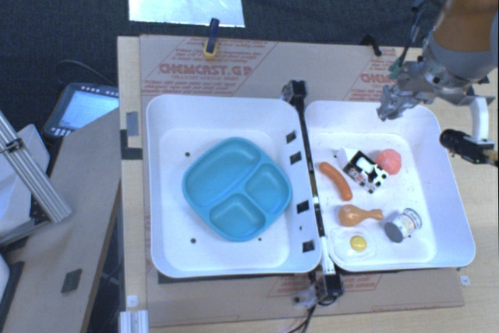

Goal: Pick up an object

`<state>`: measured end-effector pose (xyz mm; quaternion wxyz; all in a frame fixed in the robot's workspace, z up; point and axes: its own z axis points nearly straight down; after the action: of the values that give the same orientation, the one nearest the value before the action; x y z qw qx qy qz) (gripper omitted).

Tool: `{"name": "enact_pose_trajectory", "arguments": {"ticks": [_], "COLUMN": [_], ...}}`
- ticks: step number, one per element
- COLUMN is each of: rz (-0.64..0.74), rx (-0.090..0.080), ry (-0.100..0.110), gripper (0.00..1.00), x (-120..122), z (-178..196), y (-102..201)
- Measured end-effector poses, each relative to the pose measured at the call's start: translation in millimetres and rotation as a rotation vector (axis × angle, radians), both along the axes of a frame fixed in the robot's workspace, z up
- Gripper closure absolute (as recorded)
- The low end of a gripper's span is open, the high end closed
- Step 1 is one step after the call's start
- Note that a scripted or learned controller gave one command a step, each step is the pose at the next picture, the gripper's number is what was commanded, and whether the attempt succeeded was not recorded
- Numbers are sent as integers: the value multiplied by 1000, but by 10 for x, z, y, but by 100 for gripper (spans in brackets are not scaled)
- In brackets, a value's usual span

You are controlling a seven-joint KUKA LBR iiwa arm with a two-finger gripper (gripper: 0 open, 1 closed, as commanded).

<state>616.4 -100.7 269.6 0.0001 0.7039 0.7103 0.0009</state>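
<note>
Above right bin's (448, 191) far rim, gripper (390, 107) state unreadable; crowded orange plastic sausage (336, 180) and black-and-white toy cow (366, 171) risk a mis-grab.

Robotics laboratory: a worktop (234, 62) carries two white bins (164, 168) on a cardboard sheet (257, 58), with aluminium framing (31, 175), a teach pendant (78, 111) and dark carpet (62, 4).

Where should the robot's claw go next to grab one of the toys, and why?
Probably forward and down toward the pink ball. The gripper hangs over the back edge of the right bin, holding nothing, and the ball is the toy lying nearest to it in this view.
</note>
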Motion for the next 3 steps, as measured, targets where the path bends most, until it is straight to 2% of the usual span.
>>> {"name": "enact_pose_trajectory", "arguments": {"ticks": [2, 3], "rz": [1, 2], "rx": [1, 2], "ry": [1, 2], "gripper": [100, 100], "x": [-232, -271], "z": [21, -124], "y": [1004, 1595]}}
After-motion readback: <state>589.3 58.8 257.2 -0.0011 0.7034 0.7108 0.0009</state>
